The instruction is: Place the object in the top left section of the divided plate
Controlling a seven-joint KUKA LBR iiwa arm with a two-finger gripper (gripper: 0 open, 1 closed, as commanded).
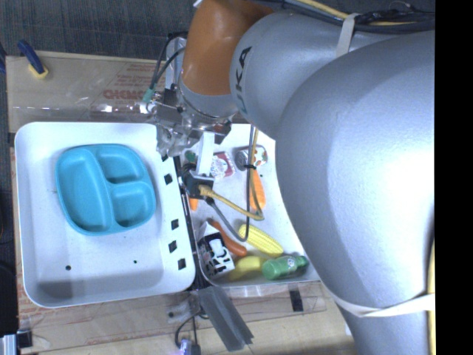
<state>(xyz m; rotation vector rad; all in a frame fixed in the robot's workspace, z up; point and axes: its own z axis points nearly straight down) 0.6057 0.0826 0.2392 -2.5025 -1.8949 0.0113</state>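
Right bin [284,237] — corn cob [260,237], green bottle [284,265], carrot [258,188] (partly hidden); blue clip [32,58] on bench.

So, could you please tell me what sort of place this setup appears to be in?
Probably a robotics lab test bench: a grey arm reaches over two white bins, one holding a blue divided plate, the other toy food for sorting practice.

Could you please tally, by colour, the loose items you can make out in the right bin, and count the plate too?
Blue divided plate, in the left bin: 1
Yellow items, a corn cob and a rounded piece: 2
Green bottle: 1
Orange pieces: 2
Black-and-white item: 1
Total: 7; others near the arm are too hidden to count.
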